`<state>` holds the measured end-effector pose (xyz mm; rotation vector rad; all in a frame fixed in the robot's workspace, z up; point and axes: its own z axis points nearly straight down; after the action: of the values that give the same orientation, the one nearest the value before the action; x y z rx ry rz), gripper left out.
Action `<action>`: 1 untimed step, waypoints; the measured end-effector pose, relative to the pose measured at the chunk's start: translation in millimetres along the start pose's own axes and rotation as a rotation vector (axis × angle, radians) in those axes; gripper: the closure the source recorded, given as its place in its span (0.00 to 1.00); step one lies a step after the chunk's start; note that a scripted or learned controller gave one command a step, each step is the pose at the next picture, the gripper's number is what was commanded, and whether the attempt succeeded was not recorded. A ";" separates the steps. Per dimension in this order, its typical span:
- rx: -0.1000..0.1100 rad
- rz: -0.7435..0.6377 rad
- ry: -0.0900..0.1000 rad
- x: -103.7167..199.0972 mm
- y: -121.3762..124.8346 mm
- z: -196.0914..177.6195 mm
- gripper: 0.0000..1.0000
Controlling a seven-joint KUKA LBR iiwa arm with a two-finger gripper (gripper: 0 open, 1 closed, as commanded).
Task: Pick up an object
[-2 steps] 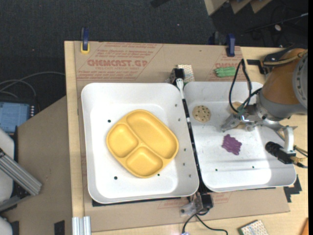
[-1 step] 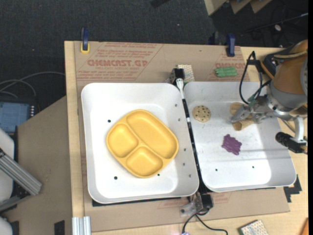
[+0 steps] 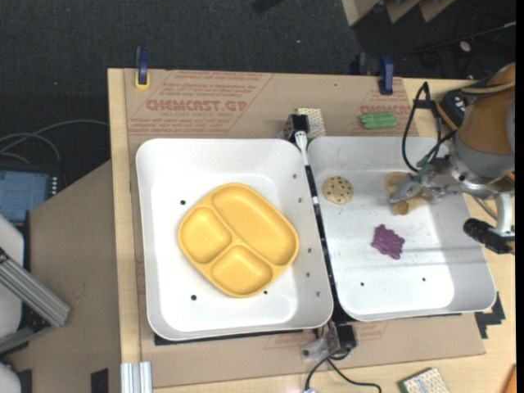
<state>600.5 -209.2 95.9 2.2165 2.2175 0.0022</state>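
My gripper [image 3: 407,193] is low in the right bin [image 3: 442,297], near its back, reaching in from the right. Right at its tip lies a small tan piece [image 3: 401,207], touching or nearly touching it. A round speckled cookie [image 3: 336,189] sits to the left of the gripper, close to the wall between the bins. A purple lumpy object [image 3: 387,241] rests in the middle of the right bin, in front of the gripper and apart from it.
The left bin [image 3: 164,301] holds a yellow divided tray [image 3: 237,237] with three compartments. A green item [image 3: 378,120] lies on the bench behind the right bin. Cables and the arm [image 3: 483,133] crowd the right bin's back right corner.
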 end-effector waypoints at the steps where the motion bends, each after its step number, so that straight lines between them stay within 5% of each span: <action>1: 0.001 -0.007 0.004 90.7 25.4 -18.2 1.00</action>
<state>625.8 -118.5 113.9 2.2107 2.2280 0.0060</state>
